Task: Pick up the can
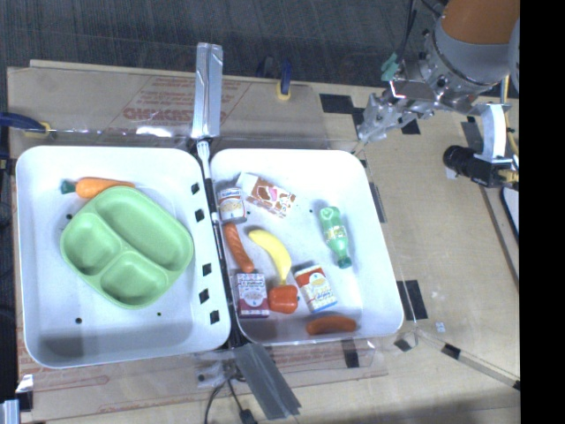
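The can (pixel 315 289) is seen lying near the right bin's (pixel 375 237) front, among a banana (pixel 272 252), a green bottle (pixel 335 235) and cartons. A green plate (pixel 128 246) and carrot (pixel 99 185) are held in the left bin (pixel 35 263). The gripper (pixel 375 122) hangs beyond the right bin's far corner, well apart from the can; its state cannot be told.

Can (pixel 315 289) hemmed by tomato (pixel 283 299), sausage (pixel 332 325), banana (pixel 272 252).

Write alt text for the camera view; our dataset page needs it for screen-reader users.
The gripper hovers beyond the right bin's far corner, away from the can by its left wall. A banana and green bottle share that bin; the left bin holds a green divided plate.
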Robot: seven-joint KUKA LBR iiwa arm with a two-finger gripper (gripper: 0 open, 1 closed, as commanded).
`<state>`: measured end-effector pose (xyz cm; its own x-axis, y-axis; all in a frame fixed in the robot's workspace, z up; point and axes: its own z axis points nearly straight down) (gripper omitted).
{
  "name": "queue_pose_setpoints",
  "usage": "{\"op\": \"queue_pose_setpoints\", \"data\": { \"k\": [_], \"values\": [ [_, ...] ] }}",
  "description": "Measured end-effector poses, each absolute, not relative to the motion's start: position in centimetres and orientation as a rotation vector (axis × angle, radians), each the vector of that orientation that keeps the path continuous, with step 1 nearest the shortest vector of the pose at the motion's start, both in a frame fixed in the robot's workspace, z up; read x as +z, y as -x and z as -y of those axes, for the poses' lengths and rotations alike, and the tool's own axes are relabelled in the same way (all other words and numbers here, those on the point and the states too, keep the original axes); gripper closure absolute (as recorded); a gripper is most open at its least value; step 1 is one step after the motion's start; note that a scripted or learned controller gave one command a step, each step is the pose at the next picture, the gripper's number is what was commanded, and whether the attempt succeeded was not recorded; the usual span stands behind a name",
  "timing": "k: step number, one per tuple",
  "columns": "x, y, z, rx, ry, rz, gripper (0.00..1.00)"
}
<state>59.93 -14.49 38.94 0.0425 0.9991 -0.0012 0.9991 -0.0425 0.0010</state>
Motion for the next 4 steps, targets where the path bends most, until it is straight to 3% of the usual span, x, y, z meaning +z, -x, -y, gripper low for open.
{"op": "queue_pose_setpoints", "data": {
  "k": [1, 2, 3, 4],
  "values": [
    [44.3, -64.4, 20.4, -0.002, -2.265, -2.176, 1.00],
    [44.2, -63.2, 18.8, -0.006, -2.142, -2.303, 1.00],
    [39.0, -61.8, 17.1, -0.005, -2.119, -2.323, 1.00],
    [44.3, -63.0, 21.0, -0.001, -2.085, -2.349, 1.00]
  ]
}}
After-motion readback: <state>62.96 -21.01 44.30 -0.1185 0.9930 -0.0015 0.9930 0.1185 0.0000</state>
